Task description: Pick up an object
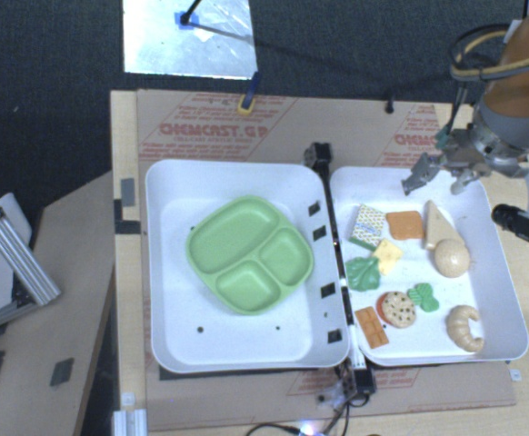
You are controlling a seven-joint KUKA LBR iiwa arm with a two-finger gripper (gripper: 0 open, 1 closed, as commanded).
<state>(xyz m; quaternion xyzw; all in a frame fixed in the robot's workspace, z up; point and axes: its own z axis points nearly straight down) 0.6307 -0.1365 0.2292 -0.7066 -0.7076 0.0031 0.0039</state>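
Note:
My gripper (442, 178) hangs above the far edge of the right bin (501, 271), open, with nothing between its fingers. Below it in that bin lie several toy foods: a patterned cracker box (367, 224), an orange toast slice (404, 224), a pale wedge (438, 224), a round bun (452, 258), a yellow cheese piece (388, 256), a green leaf (363, 273), a cookie (397, 309), a green broccoli piece (423, 297), an orange wafer (371, 326) and a croissant (465, 326).
The left bin (169, 243) holds a green divided plate (249, 254). A black clip ridge (330, 243) separates the two bins. A shiny sheet (189, 24) lies beyond the bench at the back. Metal framing (5, 252) stands at the left.

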